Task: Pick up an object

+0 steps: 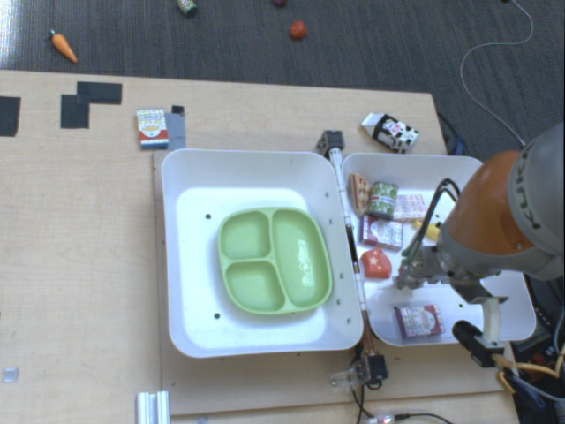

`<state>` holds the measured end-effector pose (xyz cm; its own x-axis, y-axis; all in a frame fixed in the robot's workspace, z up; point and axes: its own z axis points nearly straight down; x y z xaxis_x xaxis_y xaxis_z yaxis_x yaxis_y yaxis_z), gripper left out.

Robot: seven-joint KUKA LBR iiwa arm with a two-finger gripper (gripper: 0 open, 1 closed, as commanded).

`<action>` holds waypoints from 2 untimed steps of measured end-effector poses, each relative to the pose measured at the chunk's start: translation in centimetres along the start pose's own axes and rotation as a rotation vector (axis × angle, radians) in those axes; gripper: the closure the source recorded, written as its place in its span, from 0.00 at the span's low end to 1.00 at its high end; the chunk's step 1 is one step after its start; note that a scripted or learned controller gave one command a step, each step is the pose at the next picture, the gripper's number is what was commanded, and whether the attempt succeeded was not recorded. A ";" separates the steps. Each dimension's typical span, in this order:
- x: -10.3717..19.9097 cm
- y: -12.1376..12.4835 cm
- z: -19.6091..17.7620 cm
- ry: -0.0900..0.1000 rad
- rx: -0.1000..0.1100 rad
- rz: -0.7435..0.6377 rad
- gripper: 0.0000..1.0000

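Two white bins sit side by side, and in the right bin the gripper hangs just beside a red object, a purple packet nearby, its grip state impossible to tell.

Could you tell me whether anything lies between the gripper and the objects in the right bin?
Nothing visible does. The gripper hangs over the right bin, with the red object just beside it and the maroon packet just below it in the view.

Arm low, reaching from right
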<state>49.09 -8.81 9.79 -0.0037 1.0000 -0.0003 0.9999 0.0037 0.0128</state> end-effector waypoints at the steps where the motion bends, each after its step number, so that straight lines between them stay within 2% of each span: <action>1: 0.0 0.0 0.0 0.000 0.000 0.001 0.00; 2: 0.1 -0.2 1.1 -0.001 0.005 0.004 0.00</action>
<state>48.85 -8.66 8.67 0.0002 1.0000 -0.0017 1.0000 -0.0002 0.0073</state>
